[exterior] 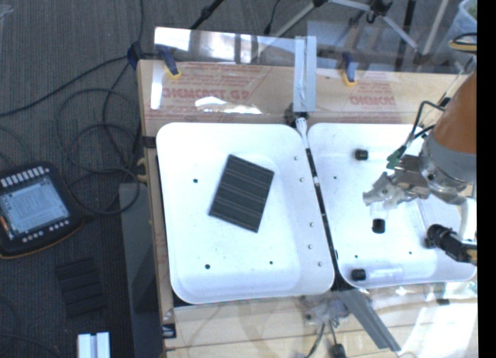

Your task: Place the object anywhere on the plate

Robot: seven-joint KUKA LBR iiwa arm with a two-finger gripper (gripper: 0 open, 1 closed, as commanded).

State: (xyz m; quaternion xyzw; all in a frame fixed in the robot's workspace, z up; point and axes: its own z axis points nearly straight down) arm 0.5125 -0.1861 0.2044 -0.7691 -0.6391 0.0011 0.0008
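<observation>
In the right bin (341,194), just near-side of the gripper (385,196), lies the object (377,225), a small black piece; I judge it the target because it sits closest to the tool. It looks light, hard and stubby, likely to skid on the smooth white floor, so a centred pinch across its sides seems best. Whether the gripper is open or closed I cannot tell. Two similar black bits (360,154) lie farther off. The plate (242,193), dark and ribbed, rests in the left bin (186,155).
</observation>
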